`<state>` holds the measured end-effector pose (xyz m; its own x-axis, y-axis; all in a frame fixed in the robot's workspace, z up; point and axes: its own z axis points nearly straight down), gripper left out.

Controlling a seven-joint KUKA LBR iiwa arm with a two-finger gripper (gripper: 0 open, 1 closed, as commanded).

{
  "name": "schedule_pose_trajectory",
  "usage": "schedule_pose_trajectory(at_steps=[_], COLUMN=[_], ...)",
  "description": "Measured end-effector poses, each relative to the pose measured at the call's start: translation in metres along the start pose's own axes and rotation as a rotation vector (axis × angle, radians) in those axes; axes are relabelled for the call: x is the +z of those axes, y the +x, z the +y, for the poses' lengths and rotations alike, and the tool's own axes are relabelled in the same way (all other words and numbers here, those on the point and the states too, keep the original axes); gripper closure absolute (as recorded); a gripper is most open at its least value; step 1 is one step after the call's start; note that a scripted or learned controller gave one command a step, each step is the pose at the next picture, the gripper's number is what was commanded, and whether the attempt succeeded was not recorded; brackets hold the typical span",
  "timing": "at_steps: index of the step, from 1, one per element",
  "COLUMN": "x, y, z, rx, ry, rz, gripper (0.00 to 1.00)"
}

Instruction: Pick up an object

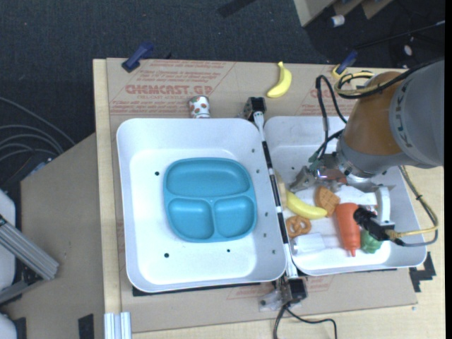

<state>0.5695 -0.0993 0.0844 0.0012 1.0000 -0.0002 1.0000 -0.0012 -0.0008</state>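
Note:
My gripper (305, 179) is low in the right bin (296, 134), near its left wall, with the grey arm and its orange band (374, 122) above it. Just below the gripper lie a yellow banana (305, 207) and a round orange cookie (327, 198). A pretzel (298, 225) sits in front of the banana. An orange carrot (346, 228) with a green top (371, 243) lies to the right. Nothing is visibly held by the gripper.
The left bin (134, 189) holds a blue divided plate (210, 198). On the bench behind the bins lie a second banana (280, 82), a small patterned cup (200, 106) and a blue clip (138, 56). Cables (325, 111) hang over the right bin's back.

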Motion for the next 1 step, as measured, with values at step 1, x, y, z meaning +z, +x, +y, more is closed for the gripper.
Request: schedule_pose_trajectory(at_steps=[1], x=[-0.0099], y=[0.0004], z=[0.0004], rx=[0.001], ry=[-0.001], rz=[0.000], gripper=[1.00])
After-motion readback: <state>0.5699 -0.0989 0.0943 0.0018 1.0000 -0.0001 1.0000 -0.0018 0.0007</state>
